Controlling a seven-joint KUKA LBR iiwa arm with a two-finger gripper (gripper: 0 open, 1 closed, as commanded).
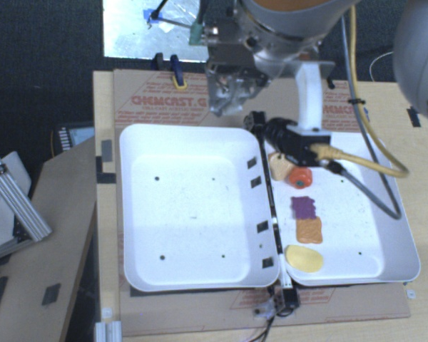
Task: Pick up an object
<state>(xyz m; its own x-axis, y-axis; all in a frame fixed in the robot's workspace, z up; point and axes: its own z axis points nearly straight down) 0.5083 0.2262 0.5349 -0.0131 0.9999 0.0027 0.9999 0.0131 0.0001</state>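
Note:
My gripper (230, 98) hangs high over the back rim of the left bin (139, 144), with nothing visible in it. The objects all lie in the right bin (385, 241), along its left side. From back to front they are a tan piece (278, 167), a small red-orange round thing (301, 179), a purple piece (303, 206), an orange block (309, 230) and a flat yellow oval (304, 258). The gripper is to the left of and behind all of them.
A divider ridge with black clips (265, 198) separates the two bins. The bins rest on a cardboard sheet (157, 100) atop the bench. A metal rail (11, 198) stands at the far left, off the bench.

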